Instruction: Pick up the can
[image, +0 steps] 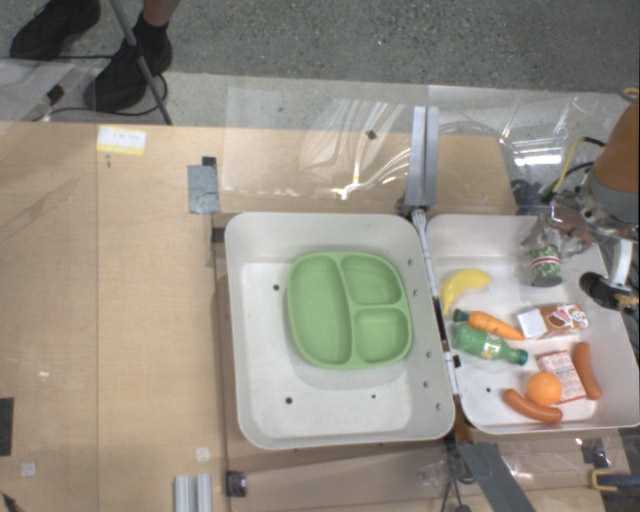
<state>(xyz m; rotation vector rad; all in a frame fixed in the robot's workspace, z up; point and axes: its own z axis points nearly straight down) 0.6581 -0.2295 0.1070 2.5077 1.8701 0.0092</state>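
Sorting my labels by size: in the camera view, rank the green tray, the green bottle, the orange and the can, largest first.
1. Green tray
2. Green bottle
3. Orange and can: look about alike, so unranked.

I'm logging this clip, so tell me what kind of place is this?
Probably a robotics lab or test bench. Two white bins sit on a wooden bench, holding a green divided plate and toy food, while a robot gripper works near a small can. Someone's shoes show on the floor.

Arm, mine (618, 165): grey and orange, entering from the right at the far side. Gripper (548, 238): pointed downward, low over the far right area.
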